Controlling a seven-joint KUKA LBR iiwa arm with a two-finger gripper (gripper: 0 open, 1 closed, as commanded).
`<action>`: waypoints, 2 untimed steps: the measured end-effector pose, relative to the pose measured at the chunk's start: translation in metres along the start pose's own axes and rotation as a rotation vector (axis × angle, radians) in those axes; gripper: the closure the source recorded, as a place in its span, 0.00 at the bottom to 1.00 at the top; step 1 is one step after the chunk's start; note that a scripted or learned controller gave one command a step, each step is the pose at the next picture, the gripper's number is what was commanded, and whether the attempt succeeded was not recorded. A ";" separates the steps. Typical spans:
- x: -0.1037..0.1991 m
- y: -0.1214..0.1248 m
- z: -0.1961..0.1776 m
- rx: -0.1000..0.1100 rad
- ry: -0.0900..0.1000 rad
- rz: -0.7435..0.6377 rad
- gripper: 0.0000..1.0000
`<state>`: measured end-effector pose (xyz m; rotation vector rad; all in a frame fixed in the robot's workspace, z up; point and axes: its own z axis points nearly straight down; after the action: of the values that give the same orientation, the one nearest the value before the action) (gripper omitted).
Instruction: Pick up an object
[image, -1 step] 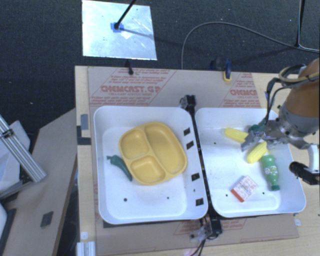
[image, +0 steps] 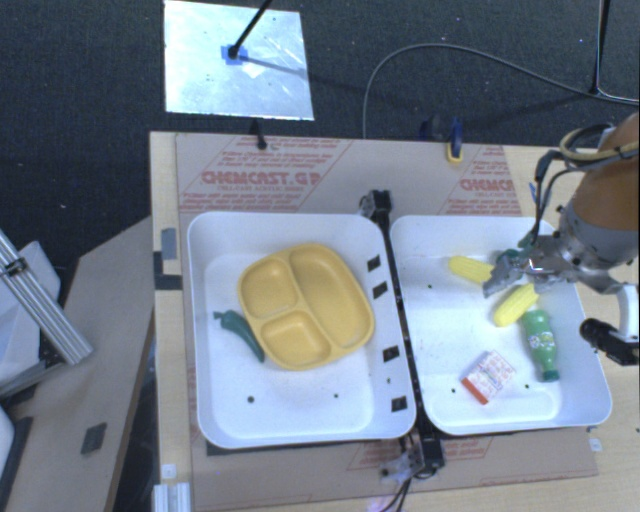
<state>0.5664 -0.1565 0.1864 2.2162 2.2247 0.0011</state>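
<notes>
The left bin (image: 215, 330) holds a yellow divided plate (image: 303, 303) and a green pepper (image: 241, 331), while the right bin (image: 440, 400) holds two yellow corn pieces (image: 470, 268) (image: 515, 304), a green bottle (image: 541, 343), a small red-and-white packet (image: 488, 376) and the gripper (image: 503, 272), grip unclear.

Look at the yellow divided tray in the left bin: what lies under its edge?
A green pepper pokes out from beneath the yellow tray at its lower-left rim. Its stem end shows; the rest is covered by the tray, so its full length cannot be seen.
</notes>
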 end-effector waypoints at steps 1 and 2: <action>-0.008 0.001 0.059 0.004 0.001 0.003 0.00; -0.011 0.008 0.092 -0.021 -0.010 0.003 0.00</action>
<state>0.5746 -0.1678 0.0941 2.2043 2.2064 0.0132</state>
